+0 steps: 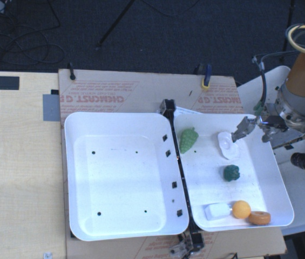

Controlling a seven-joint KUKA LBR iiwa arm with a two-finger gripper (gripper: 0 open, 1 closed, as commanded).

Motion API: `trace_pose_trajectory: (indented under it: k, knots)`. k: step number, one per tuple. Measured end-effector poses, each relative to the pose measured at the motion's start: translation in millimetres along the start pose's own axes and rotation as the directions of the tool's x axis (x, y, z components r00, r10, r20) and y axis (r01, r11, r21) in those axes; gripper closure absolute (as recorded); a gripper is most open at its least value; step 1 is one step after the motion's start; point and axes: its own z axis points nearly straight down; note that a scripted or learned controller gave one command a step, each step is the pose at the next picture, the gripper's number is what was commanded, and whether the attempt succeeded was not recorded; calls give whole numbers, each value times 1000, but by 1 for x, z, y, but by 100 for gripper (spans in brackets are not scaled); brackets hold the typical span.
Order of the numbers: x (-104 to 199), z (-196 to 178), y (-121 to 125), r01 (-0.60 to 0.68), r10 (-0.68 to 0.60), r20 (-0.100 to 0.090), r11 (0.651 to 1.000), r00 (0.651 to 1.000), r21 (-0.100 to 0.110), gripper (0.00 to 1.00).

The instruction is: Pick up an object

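Jaws (pixel 255 129) above white piece (pixel 227 144); dark-green lump (pixel 231 172) near.

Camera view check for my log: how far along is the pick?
Nothing looks picked yet. The two-finger gripper hangs over the right white bin's upper right, open, beside the flat white object. The light green lumpy toy, dark green ball and orange ball lie untouched. Grasping and lifting remain.

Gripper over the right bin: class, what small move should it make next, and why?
Probably lower a little onto the white object. The gripper hangs at the right bin's far right side, nearest that piece, with nothing held; the dark green object and orange ball lie further off.
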Motion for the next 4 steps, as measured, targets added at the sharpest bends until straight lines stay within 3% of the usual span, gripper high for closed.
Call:
trace_pose_trajectory:
  k: [1, 2, 4]
  knots:
    - [-2, 166, 61, 3, -3, -2, 1000, 1000, 11, 0]
    - [-64, 181, 72, -1, 1, 3, 1000, 1000, -1, 0]
    - [-56, 180, 75, 2, -2, 1, 1000, 1000, -2, 0]
